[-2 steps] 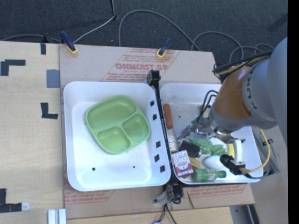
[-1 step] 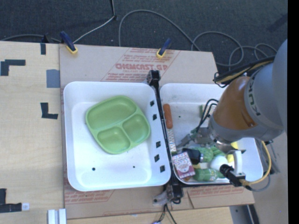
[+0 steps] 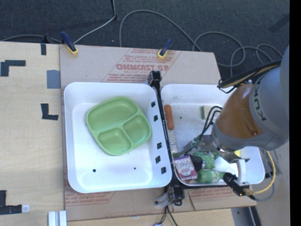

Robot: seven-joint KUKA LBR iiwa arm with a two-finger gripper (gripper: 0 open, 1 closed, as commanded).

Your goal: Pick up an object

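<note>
In the left bin (image 3: 75, 140) lies a green plate with three compartments (image 3: 119, 125), tilted a little. The right bin (image 3: 188, 100) holds an orange carrot-like stick (image 3: 169, 117) near the divider, a small green piece (image 3: 205, 111) at its far side, a maroon packet (image 3: 184, 167) at the near left corner, and green items (image 3: 209, 175) beside it. My gripper (image 3: 203, 155) is down low in the right bin, over the green items and just right of the maroon packet. The grey and orange arm covers much of that bin.
A black divider with clips (image 3: 159, 126) runs between the two bins. Brown cardboard (image 3: 136, 65) lies under them, held by yellow and blue clamps (image 3: 70, 46). Cables (image 3: 141, 18) trail over the dark floor behind. A yellow cable (image 3: 265, 187) hangs at the arm's near side.
</note>
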